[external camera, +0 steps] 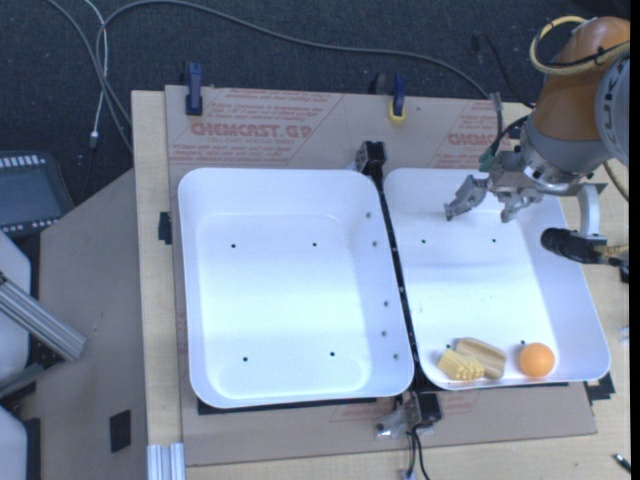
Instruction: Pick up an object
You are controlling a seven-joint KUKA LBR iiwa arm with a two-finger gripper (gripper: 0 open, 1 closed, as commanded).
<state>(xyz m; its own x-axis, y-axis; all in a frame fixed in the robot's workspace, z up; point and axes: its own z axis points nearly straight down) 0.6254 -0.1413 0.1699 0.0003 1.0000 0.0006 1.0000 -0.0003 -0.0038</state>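
An orange ball [537, 359] lies near the front right corner of the right bin [500, 268]. Just left of it sit a yellow corn cob [460, 366] and a tan bread-like piece [481, 350], touching each other. My gripper [488, 200] hangs over the far edge of the right bin, well away from all three things. Its fingers [461, 203] are spread apart with nothing between them.
The left bin [290, 288] stands beside the right one, with a black divider strip between them. Both rest on a cardboard sheet [260, 128] clamped at the back by a blue clip [192, 86] and another clip [397, 96]. Cables run behind the bench.
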